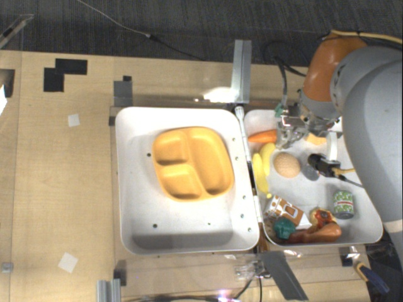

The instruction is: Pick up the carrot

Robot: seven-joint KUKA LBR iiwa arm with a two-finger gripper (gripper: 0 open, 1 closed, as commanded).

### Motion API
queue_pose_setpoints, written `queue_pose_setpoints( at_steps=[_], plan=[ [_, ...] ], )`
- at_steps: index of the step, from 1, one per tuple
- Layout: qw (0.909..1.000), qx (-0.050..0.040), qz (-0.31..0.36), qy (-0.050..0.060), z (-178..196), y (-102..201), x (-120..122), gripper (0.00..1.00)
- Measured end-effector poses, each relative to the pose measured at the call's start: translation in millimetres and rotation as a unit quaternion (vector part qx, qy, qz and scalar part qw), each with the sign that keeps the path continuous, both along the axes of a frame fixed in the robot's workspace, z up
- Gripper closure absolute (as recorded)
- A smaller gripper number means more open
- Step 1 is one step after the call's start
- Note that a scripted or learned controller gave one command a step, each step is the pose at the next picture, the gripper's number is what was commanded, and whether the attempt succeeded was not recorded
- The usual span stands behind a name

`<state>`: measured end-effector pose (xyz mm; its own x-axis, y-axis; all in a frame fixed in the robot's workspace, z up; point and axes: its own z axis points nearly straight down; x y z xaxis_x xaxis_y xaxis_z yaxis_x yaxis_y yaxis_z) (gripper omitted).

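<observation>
The orange carrot (262, 136) lies in the right bin (371, 228), at its far left corner beside the divider between the bins. My gripper (288, 132) hangs over the far part of that bin, just right of the carrot's thick end and close above it. Nothing visibly sits in the gripper. The wrist covers the bin's far right part.
A yellow banana (260, 168) lies just in front of the carrot, with a tan egg-shaped thing (286, 165) beside it. Nearer the front are a snack box (287, 209), a green can (344, 204) and a brown sausage (318, 233). The left bin (135, 231) holds a yellow divided plate (190, 162).
</observation>
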<state>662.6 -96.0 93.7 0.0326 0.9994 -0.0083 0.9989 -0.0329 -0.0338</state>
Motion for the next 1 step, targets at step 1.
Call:
queue_pose_setpoints(
  at_steps=[1],
  plan=[
    [0.9926,0.0018,-0.120,-0.020,25.3,7.9,-41.1,1.00]
  ],
)
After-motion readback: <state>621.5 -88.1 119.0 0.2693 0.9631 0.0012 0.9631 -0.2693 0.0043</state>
